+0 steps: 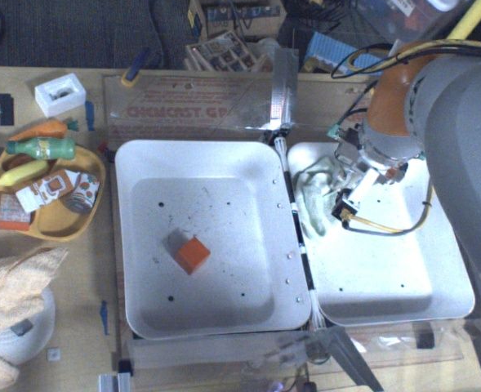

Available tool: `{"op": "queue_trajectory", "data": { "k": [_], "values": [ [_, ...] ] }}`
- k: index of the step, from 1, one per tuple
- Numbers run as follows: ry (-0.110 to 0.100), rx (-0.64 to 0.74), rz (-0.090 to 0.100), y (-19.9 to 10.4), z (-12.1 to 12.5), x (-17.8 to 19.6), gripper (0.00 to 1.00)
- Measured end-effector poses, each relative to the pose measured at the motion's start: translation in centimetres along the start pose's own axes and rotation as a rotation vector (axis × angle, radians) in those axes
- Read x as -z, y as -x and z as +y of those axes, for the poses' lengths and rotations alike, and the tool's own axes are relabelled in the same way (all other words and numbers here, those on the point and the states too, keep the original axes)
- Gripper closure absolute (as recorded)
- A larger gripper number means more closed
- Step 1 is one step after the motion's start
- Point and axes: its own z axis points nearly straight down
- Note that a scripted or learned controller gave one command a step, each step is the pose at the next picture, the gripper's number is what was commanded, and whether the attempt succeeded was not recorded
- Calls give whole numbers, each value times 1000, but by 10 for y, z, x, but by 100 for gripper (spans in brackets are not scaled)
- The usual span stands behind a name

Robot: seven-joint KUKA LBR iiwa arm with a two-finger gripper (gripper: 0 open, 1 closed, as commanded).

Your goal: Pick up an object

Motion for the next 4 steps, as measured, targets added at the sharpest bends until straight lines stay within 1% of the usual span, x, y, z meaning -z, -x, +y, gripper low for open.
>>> {"op": "queue_trajectory", "data": {
  "k": [1, 2, 3, 4],
  "values": [
    [0, 0, 0, 0, 0, 0, 0],
    [-1, 112, 0, 37, 48, 129, 0],
    [-6, 165, 0, 16, 14, 2, 0],
    [-6, 351, 1, 54, -7, 73, 0]
  ]
}}
